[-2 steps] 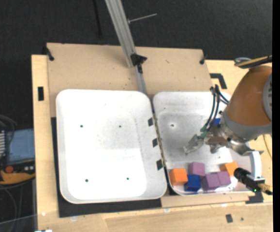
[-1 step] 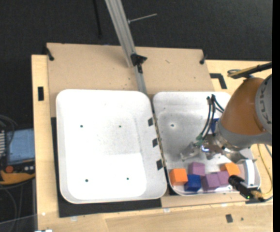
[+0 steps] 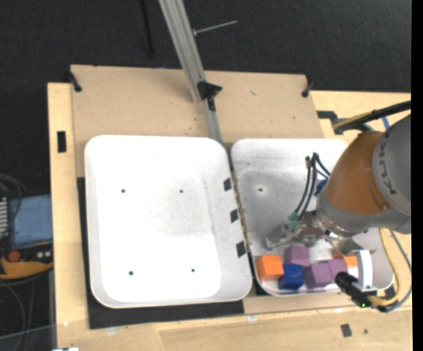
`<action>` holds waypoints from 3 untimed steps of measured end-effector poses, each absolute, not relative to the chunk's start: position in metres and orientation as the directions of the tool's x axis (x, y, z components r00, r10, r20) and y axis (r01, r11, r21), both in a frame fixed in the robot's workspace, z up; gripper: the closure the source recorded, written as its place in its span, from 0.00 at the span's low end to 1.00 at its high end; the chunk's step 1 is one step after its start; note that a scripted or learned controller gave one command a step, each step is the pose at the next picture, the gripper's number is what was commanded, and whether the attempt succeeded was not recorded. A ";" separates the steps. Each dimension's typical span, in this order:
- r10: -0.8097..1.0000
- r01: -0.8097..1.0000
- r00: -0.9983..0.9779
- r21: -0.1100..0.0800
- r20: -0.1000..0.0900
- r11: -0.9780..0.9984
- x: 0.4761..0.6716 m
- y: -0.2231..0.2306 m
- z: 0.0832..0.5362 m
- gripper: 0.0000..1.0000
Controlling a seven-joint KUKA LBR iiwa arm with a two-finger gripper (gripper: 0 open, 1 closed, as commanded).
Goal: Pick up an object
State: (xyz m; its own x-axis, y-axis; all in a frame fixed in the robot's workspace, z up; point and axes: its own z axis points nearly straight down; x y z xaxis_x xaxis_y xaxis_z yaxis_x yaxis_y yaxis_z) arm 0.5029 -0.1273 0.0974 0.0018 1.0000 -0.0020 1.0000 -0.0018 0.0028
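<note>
Arm (image 3: 364, 181) comes in from the right, orange band over the right bin (image 3: 269, 167), wrist pointed down toward that bin's near end. Gripper (image 3: 293, 234) sits low in the right bin, just above the cluster of blocks; metal parts blurred and partly hidden by the wrist, so cannot tell how far apart the fingers are or whether anything is between them. Objects bunched at the near end of the right bin: orange block (image 3: 271, 265) nearest the divider, blue block (image 3: 292, 277) just beside it toward the near rim, purple block (image 3: 297, 255) right under the gripper, second purple block (image 3: 326, 273) to its right, touching or nearly touching. Something white with an orange bit (image 3: 359, 263) lies at the far right of the cluster, partly hidden. All blocks look to be resting on the bin floor. Left bin (image 3: 160, 218) sits beside it on the worktop (image 3: 123, 101). Slanted metal pole (image 3: 185, 39) at top. Teach pendant with cables (image 3: 21, 232) off the worktop's left edge.
</note>
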 end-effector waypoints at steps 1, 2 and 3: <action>1.000 1.000 0.009 0.008 -0.002 -0.009 0.504 -0.128 0.109 1.00; 1.000 1.000 -0.003 0.006 -0.001 0.003 0.506 -0.128 0.152 1.00; 1.000 1.000 -0.004 0.008 -0.002 0.004 0.508 -0.129 0.206 1.00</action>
State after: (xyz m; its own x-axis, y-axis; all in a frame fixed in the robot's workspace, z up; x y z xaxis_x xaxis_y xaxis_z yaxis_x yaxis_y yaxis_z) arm 0.5081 -0.1289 0.2061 -0.0037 1.0000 -0.0020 1.0000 0.0037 0.0076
